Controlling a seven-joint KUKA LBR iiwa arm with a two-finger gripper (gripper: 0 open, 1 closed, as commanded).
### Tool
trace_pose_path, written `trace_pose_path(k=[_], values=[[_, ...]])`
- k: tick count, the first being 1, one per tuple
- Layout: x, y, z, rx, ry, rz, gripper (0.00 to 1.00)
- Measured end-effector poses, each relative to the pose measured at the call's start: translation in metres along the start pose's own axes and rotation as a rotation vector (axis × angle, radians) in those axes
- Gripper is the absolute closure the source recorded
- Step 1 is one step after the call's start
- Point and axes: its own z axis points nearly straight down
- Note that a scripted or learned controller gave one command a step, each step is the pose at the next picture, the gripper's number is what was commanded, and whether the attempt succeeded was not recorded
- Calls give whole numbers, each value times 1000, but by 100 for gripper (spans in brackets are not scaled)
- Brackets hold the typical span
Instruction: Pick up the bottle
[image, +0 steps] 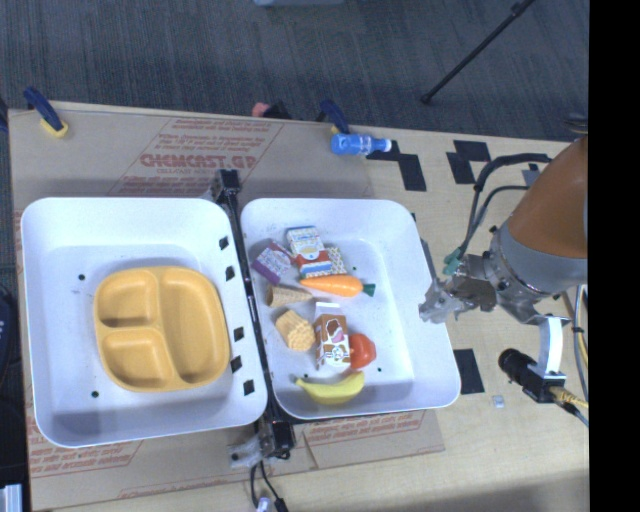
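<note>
A small blue bottle-like object (355, 144) with a pale end lies on its side on the bench, behind the right bin (425, 250). In that bin, a brown-and-white labelled container (331, 340) lies among toy foods; I cannot tell whether it is a bottle. My gripper (438, 304) hovers just outside the right bin's right rim, level with the bin's middle. It is apart from every object, and nothing shows between its fingers.
The right bin also holds a carrot (332, 286), a banana (330, 388), a tomato (362, 350), cartons (305, 243) and a cracker (293, 329). A yellow divided plate (160, 326) sits in the left bin (50, 230). Blue clamps (45, 110) grip the bench's back edge.
</note>
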Motion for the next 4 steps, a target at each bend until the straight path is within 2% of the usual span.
trace_pose_path(k=[1, 2, 3, 4], values=[[4, -1, 19, 0, 1, 114, 100], [17, -3, -10, -5, -2, -81, 100], [23, -4, -1, -1, 0, 42, 100], [6, -1, 39, 1, 0, 225, 100]])
